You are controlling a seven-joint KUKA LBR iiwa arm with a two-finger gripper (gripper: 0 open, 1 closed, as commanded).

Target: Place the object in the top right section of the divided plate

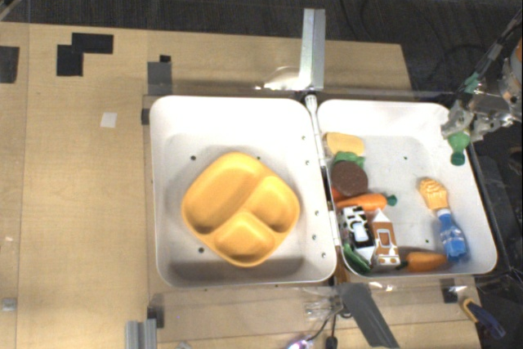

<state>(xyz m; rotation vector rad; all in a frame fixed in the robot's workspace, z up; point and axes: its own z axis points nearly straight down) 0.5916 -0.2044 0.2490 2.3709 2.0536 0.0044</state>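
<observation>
Plate: you have the yellow divided plate (239, 207) lying in the left bin (176, 127), centre-left of the frame, turned at an angle, with all three sections bare.

Target section: judge it as the compartment toward the upper right of the plate, nearest the wall between the bins; nothing lies in it.

Pincer: you will find the pincer (459, 145) at the right edge of the frame, over the upper right corner of the right bin (409, 114). A small green piece (458, 146) sits at its tip, but you cannot tell from here whether it is grasped or merely beneath, nor whether the pincer is released or clenched.

Object: which item is meant is not certain; the green piece at the tip is the likeliest candidate, and it is well apart from the plate.

Other contents of the right bin: a yellow block (344, 145), a brown disc (349, 175), a carrot (363, 203), a small printed carton (384, 241) and a blue bottle (451, 236) lie along its left side and lower right.

Progress: treat the task as early; no item has reached the plate.

Left to do: confirm a grip, carry across the dividing wall toward the left of the frame, lower over the target section, let go.
</observation>
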